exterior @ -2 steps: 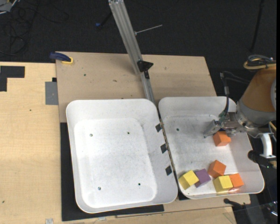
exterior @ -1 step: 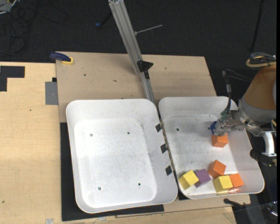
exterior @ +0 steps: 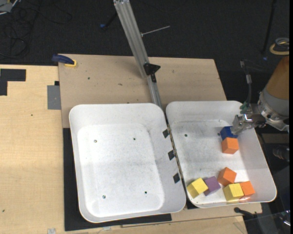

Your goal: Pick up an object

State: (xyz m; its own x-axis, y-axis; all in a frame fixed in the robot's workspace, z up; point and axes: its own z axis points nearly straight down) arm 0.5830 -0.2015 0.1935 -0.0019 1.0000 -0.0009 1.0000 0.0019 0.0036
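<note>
The right bin (exterior: 200, 113) holds several small blocks. A blue block (exterior: 226, 131) lies near its right wall with an orange block (exterior: 229, 145) just in front of it. Along the front edge sit a yellow block (exterior: 198, 186), a purple block (exterior: 212, 184), an orange block (exterior: 227, 175), another yellow block (exterior: 232, 191) and an orange block (exterior: 247, 188). My gripper (exterior: 241, 123) hangs at the right wall of this bin, right beside the blue block. Nothing is visibly held in it.
The left bin (exterior: 83, 116) lies beside the right one, with black clips (exterior: 170, 154) along the shared edge. A slanted metal rail (exterior: 136, 48) rises behind the bins. A blue-and-yellow clamp (exterior: 64, 60) lies at the bench's back left.
</note>
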